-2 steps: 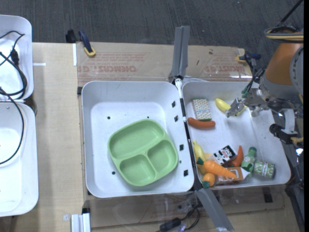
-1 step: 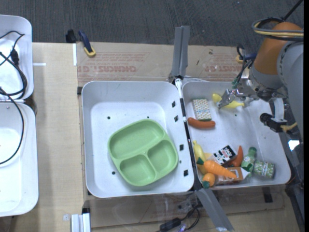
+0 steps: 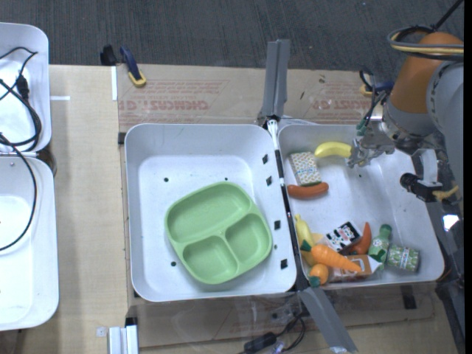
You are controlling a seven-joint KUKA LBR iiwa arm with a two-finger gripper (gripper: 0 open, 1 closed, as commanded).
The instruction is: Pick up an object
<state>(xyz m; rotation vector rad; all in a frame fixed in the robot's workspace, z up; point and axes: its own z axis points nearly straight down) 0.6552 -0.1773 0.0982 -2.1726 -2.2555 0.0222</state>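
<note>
Objects: toy foods lie loose in the right-hand shallow white bin (image 3: 435, 268), none of them lifted.
Banana: a yellow plastic banana (image 3: 332, 150) lies near the far wall of that bin, just left of the pincer.
Cracker: a pale speckled square block (image 3: 304, 167) sits beside the banana, nearer the bin's left wall.
Sausage: a red-orange plastic sausage (image 3: 307, 190) lies just in front of the block.
Near-corner heap: an orange plastic carrot (image 3: 333, 257), a black-and-white patterned small carton (image 3: 342, 235), a green printed can (image 3: 403, 257) and a few other small pieces crowd together; some overlap and I can't sort them out.
Pincer: the metal pincer (image 3: 361, 155) hangs low over the far right part of this bin, close to the banana's right end; whether its fingers are apart or closed I cannot tell, and nothing is seen between them.
Arm: the grey arm with its orange band (image 3: 418, 80) comes in from the right.
Left bin: a light green three-compartment plastic plate (image 3: 217, 232) lies flat in the left-hand shallow white bin (image 3: 144, 198).
Counter: both bins rest side by side on a pale wooden counter (image 3: 81, 198).
</note>
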